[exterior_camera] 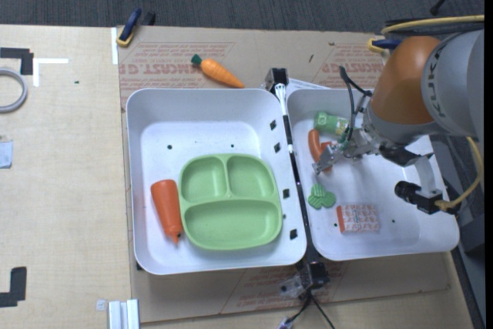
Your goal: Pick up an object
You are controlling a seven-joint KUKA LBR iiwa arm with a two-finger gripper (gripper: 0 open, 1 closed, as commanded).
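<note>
We find the gripper low in the right bin, near that bin's wall on the side of the other bin, at the end of the grey arm that comes in from the right. Whether it is wide or narrow we cannot tell; the metal tip is small and blurred against the white floor, and the wrist and cables cover what lies behind it. Just beside it, toward the far wall, lies a small orange-red piece, its long axis running near to far, touching or nearly touching the tip; we cannot say which, and we see nothing gripped. We judge this the likeliest target, so the coming move turns on closing across its short width. A little further back sits a pale green bottle-like thing, partly cut off by the cables. On the near side of the tip lies a dark green leafy toy, and beyond it, nearer us, a flat card with red print. Across the divider, the left bin holds a green divided plate and an orange carrot-like piece. Another carrot lies on the bench past both bins.
</note>
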